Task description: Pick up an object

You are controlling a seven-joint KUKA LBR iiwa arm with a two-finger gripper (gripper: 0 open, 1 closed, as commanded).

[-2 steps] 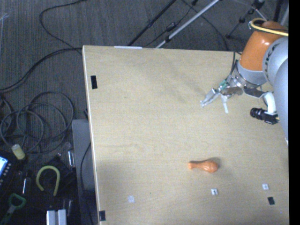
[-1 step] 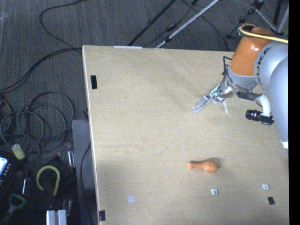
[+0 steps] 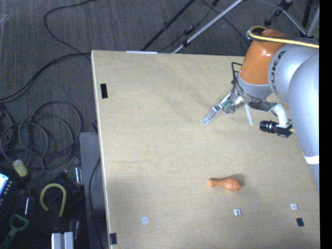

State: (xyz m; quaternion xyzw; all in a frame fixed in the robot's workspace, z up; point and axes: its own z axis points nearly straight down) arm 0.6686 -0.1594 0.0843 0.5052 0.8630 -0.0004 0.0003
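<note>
Here the arm, grey with its orange band, comes in from the right and ends in a slim gripper angled down and to the left over the upper right part of a flat tan surface. The tip looks narrow and pale, with nothing between its fingers, and how far they stand apart cannot be told. A small black part juts from the wrist on a white bracket. The one loose object is an orange pear-shaped item lying on its side on the tan surface, its thin end pointing left; it sits well apart from the gripper, lower in the view and slightly to the right of the tip. A black rectangular mark lies near the surface's left edge, and small pale and dark markers dot the lower right; none carries writing that can be read. Off the surface, on the dark carpet, lie coiled black cables, a green hook-shaped piece and tripod legs.
</note>
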